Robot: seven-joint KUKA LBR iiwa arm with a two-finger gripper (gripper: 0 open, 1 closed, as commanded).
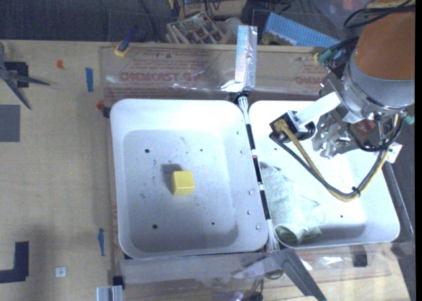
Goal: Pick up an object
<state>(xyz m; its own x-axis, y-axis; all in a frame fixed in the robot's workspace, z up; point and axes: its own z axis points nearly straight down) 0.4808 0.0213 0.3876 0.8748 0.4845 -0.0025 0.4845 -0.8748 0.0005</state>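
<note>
While the arm hangs over the right bin [379, 224], we see its gripper [333, 140] poised above that bin's floor with nothing between its fingers; how wide they stand we cannot tell. We judge it is hovering to choose a target. The yellow block [183, 182] lies in the left bin [132, 121], well apart at the gripper's eight o'clock; a rolled cloth [293, 212] rests nearer, at seven o'clock.

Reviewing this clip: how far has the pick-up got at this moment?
Done: nothing looks lifted yet. The yellow block lies on the floor of the left bin, and a rolled pale cloth lies in the right bin. In hand: the gripper hangs over the right bin, with nothing visibly in it. Left: descend onto an object, grasp it and raise it.
</note>
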